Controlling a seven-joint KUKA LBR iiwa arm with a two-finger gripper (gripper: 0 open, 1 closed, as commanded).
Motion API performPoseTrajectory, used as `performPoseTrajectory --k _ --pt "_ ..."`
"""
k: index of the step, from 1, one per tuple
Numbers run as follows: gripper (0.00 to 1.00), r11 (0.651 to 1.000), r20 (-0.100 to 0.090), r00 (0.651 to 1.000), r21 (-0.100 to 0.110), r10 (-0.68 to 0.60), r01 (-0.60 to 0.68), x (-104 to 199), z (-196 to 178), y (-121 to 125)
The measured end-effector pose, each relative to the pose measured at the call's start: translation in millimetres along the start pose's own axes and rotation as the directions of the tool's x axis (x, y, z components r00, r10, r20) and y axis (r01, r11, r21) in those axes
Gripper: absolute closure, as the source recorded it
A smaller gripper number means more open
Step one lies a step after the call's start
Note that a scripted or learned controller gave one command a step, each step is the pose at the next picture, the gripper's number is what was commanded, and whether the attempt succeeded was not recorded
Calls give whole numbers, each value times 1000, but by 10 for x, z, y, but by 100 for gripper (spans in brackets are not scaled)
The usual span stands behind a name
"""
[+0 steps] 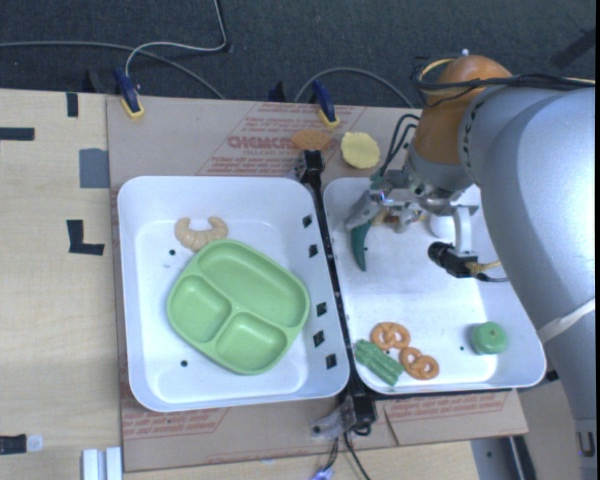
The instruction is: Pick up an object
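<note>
Two white bins sit side by side on the bench. The left bin (140,298) holds a green plate (238,306) in its middle and a tan croissant (200,231) just past the plate, toward the far edge. The right bin (450,363) carries the likelier targets: a dark green pepper (360,245) near its far left corner, hard by the divider, a green bean (378,362) and two pretzels (405,350) along the near edge, and a small green knob (489,339) toward the near right corner. A yellow disc (360,150) lies outside, on the cardboard beyond the far edge.

The gripper (380,211) hangs over the right bin's far left part, its tip just above the pepper. Whether its fingers are spread or pressed together I cannot tell; the mechanism hides them, and nothing visibly sits between them.

The pepper looks like a light, hollow plastic toy: stiff, smooth and likely slippery, tapering to a point. I would take it across its thicker upper half, where the sides run closest to parallel. A pinch near the tip would probably squirt it out, and the divider leaves little room on that side.
</note>
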State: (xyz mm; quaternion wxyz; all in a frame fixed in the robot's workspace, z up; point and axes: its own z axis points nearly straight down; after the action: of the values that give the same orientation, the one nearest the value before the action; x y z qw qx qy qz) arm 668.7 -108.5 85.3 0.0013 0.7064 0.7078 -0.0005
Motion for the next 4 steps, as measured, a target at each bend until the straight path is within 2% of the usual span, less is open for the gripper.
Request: performPoseTrajectory --k 1,2,3,4 --pt "0 1000 1 1000 0 1 -1 -160 -3 0" --pt "0 1000 0 1000 0 0 0 -161 -3 1" --pt "0 1000 0 1000 0 2 -2 -30 -1 -1" --pt "100 1000 2 1000 0 1 -1 -32 -103 2"
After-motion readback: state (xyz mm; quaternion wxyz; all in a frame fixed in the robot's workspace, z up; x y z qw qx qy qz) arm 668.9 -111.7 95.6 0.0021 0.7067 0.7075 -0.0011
